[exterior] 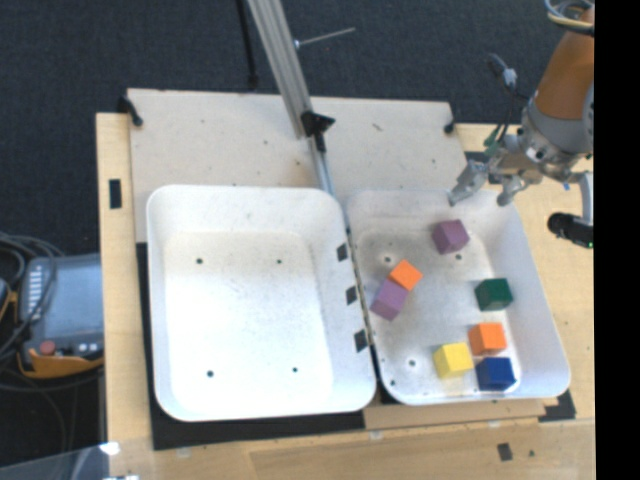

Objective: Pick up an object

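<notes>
Seven small coloured blocks [449, 235] lie in the right bin [535, 268].

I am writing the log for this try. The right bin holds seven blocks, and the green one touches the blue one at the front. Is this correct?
Not quite. The camera view shows the green block apart from the blue block; an orange block sits between them. The right bin does hold seven blocks, and the blue one is at the front.

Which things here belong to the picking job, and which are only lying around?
For the job:
claw, open above the right bin
purple block, nearest it
orange block
green block
yellow block
blue block

Lying about:
left bin
metal rail
grey box
</notes>
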Tool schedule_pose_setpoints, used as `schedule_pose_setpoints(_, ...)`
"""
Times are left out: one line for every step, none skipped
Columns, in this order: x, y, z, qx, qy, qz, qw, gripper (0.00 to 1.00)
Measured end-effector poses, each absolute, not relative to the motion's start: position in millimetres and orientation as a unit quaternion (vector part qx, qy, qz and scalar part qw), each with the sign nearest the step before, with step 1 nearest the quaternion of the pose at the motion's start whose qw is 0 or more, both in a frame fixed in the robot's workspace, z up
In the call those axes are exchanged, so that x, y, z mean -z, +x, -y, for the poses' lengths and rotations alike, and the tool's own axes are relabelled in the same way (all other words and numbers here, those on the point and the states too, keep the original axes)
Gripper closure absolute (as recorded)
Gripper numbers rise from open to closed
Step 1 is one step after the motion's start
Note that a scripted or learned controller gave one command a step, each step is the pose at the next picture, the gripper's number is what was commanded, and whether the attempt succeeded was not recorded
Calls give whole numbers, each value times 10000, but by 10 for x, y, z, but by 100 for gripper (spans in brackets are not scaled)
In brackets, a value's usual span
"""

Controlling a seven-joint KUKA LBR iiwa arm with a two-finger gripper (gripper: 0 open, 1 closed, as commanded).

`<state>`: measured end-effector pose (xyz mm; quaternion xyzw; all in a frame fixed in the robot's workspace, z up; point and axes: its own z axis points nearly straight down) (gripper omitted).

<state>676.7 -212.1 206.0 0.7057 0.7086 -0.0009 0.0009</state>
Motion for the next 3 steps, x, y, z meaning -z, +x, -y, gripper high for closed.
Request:
schedule_pose_setpoints(-2060,6766,2121,14,7045,-7097,7,0)
schedule_pose_setpoints(-1435,6755,2117,21,7035,-7106,-9,0)
schedule_pose_setpoints(-947,6751,2123,18,7044,-7098,-4,0)
